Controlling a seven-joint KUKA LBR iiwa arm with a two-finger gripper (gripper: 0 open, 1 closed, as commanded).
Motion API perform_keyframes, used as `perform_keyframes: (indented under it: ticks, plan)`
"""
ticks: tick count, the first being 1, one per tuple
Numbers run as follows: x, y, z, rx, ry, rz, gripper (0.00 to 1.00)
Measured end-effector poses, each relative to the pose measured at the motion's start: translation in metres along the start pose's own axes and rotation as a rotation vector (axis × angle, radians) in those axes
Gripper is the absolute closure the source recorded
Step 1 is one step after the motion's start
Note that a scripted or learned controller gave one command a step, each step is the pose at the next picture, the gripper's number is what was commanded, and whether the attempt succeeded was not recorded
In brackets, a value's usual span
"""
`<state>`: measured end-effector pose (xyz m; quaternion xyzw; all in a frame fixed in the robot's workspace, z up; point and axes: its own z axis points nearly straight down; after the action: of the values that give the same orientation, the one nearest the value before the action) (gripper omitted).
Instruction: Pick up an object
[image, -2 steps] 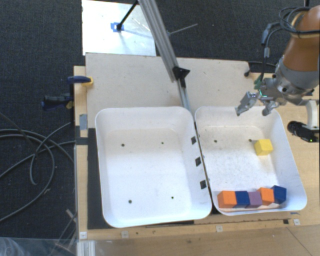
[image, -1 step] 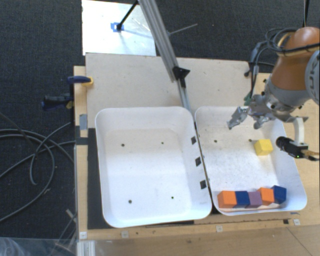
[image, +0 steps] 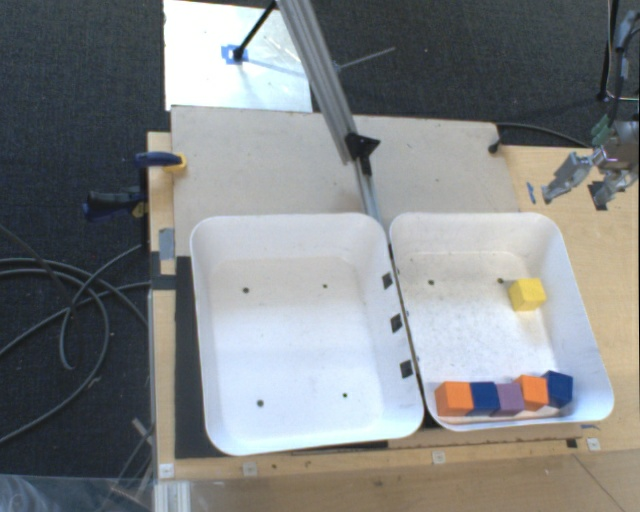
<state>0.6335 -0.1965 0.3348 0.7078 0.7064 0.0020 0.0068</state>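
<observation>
Two white bins on the bench, my claw up at the right edge of frame.

My gripper (image: 585, 180) sits at the upper right, above and outside the right bin (image: 580, 330), fingers spread, nothing between them. In that bin: a yellow cube (image: 527, 293) alone near its upper right; along its lower wall, a touching row of orange (image: 453, 398), blue (image: 484, 397), purple (image: 510, 397), orange (image: 534, 391) and blue (image: 559, 387) cubes. Left bin (image: 215, 330) sits beside it at centre-left.

No readable text, labels or numbers anywhere — bins and blocks unmarked.
</observation>
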Motion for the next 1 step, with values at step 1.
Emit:
perform_keyframes:
  ticks: [1]
  plan:
    - [-0.0155,-0.0381,0.1183,0.018,0.007,-0.001,0.00]
